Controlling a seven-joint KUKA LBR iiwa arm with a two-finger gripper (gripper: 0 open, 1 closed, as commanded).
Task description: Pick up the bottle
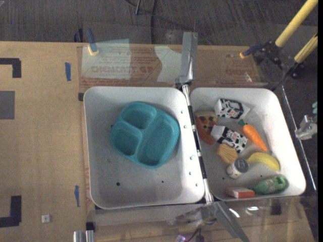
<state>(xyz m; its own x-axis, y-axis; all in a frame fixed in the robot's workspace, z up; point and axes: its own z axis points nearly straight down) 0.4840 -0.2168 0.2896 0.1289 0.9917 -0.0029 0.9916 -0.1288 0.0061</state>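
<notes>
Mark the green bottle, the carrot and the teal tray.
green bottle (271, 185), camera view, middle of its body
carrot (254, 137), camera view, middle of its orange body
teal tray (145, 134), camera view, central divider

The two bins (101, 185) are white; the tray (145, 133) is teal; the bottle (271, 185) is green; the banana (264, 160) is yellow; the carrot (254, 137) is orange; two cartons (230, 108) are white with black cow patches; the bench (40, 150) is tan with blue tape strips (67, 71) and black marks (12, 67); a small box (240, 192) is red and white.
</notes>
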